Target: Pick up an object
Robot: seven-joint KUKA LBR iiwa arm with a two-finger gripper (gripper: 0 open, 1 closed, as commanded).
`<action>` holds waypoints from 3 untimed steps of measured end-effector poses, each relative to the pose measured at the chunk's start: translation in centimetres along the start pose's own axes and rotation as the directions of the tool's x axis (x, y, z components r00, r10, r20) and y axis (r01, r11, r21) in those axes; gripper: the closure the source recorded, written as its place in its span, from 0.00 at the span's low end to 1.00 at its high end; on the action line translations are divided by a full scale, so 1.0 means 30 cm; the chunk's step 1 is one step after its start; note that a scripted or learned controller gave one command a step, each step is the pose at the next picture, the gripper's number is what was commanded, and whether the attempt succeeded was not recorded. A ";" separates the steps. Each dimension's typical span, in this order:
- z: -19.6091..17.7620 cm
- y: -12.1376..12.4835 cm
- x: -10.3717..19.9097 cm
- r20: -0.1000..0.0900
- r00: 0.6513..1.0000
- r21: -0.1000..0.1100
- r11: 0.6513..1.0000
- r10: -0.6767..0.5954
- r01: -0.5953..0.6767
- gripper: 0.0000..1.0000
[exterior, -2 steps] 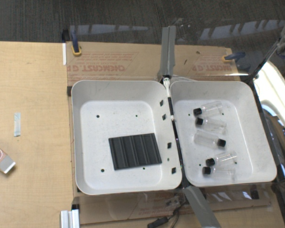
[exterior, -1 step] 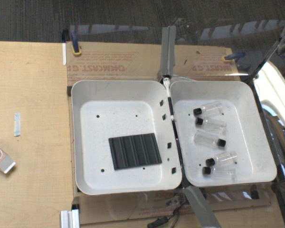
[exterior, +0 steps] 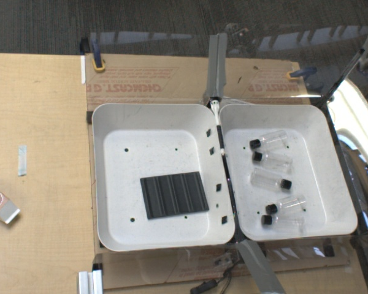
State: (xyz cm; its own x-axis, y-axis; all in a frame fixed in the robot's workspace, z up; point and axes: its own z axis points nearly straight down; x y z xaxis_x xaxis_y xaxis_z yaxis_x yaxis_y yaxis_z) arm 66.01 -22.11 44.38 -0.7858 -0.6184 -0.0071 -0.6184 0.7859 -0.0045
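Several clear plastic vials with black caps lie on their sides in the right white bin (exterior: 331,164). One vial (exterior: 270,141) is near the bin's back, with a second vial (exterior: 276,158) just in front of it. A third vial (exterior: 268,179) lies mid-bin, its cap pointing right. More vials (exterior: 288,206) lie close together near the front wall. In the left white bin (exterior: 110,164) a black ribbed rack (exterior: 174,195) lies flat, slightly skewed.
A divider with black clips (exterior: 221,158) runs between the bins. On the wooden bench to the left lie a small grey strip (exterior: 22,161) and a red-and-white item (exterior: 1,204). Clamps (exterior: 97,60) hold cardboard behind the bins.
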 end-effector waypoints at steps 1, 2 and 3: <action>-0.001 0.000 0.000 0.000 0.995 0.000 0.995 -0.102 0.102 1.00; -0.001 0.000 0.000 0.000 0.979 0.000 0.979 -0.205 0.205 1.00; -0.001 0.001 0.000 0.001 0.952 0.000 0.952 -0.306 0.306 1.00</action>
